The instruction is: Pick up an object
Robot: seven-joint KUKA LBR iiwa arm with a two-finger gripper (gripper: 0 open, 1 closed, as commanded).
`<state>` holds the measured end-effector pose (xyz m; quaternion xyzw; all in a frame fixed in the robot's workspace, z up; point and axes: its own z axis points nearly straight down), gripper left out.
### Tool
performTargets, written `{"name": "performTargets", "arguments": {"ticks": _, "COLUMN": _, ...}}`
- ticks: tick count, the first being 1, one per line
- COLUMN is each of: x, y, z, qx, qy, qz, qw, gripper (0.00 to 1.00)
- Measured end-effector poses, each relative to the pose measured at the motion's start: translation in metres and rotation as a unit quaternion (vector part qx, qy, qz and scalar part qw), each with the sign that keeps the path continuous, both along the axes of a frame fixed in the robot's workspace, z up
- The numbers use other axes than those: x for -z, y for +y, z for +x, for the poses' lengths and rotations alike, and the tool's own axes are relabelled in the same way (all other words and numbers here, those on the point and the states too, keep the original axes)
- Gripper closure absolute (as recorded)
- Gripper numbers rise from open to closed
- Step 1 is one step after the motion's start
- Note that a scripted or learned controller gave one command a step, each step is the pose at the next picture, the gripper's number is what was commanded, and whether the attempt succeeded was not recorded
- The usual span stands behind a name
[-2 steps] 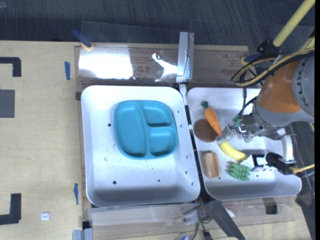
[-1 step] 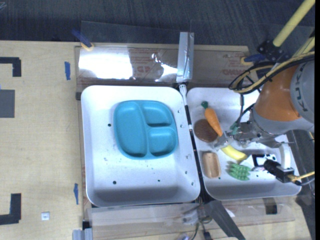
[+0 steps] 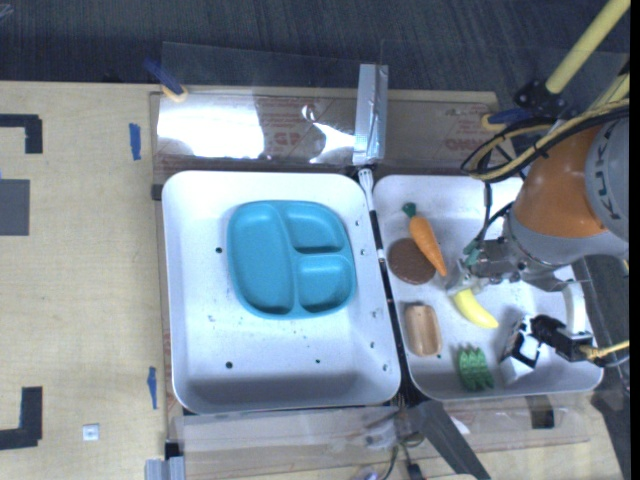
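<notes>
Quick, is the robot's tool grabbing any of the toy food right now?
Tool: cannot be told. It hangs over the right white bin, just above the yellow toy banana and beside the orange toy carrot.

The grey arm [image 3: 570, 203] reaches in from the right, its gripper [image 3: 485, 266] pointing down low.

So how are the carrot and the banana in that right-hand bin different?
The carrot is orange with a green top; the banana is plain yellow. The carrot is straight and tapered, the banana curved. The carrot lies against a brown disc; the banana lies just below the claw. Both are toy foods, lying flat, slanting the same way.
</notes>
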<state>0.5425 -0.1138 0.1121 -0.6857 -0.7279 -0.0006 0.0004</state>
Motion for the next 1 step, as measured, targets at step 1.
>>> {"name": "performTargets", "arguments": {"ticks": 1, "x": -0.1082, "y": 0.0539, "z": 0.0405, "qx": 0.047, "qy": -0.006, "qz": 0.0003, "qw": 0.9989, "gripper": 1.00}}
